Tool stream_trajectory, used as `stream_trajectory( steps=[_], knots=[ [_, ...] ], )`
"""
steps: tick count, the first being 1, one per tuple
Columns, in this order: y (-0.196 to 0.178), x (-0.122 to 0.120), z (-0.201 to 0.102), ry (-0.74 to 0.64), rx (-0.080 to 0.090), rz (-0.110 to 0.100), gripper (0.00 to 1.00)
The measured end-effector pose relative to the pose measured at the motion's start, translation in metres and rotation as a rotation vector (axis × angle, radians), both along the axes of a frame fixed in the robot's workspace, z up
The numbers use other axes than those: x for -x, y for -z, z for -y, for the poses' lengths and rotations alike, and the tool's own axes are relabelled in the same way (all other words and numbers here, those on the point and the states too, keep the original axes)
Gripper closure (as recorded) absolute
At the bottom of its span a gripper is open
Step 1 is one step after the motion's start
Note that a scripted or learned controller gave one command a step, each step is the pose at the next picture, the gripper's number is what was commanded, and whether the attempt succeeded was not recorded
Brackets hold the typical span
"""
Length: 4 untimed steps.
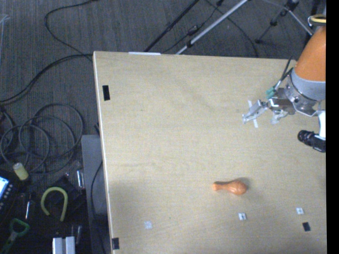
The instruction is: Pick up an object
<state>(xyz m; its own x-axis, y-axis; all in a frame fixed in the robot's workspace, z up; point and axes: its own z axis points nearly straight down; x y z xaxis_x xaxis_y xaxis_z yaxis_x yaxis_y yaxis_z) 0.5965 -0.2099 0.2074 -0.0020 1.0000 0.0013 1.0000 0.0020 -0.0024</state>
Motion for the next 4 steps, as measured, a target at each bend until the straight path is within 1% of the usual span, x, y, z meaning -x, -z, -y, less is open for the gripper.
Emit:
stream_trajectory(
  steps=[1, 2, 3, 4],
  knots=[
    [0.054, -0.065, 0.013, -0.058, 0.007, 0.0, 0.0],
    [0.102, -0.072, 0.013, -0.502, 0.002, 0.001, 0.0],
    [0.123, -0.073, 0.012, -0.59, 0.004, 0.002, 0.0],
    [0.112, -0.074, 0.011, -0.591, 0.008, 0.003, 1.0]
  ],
)
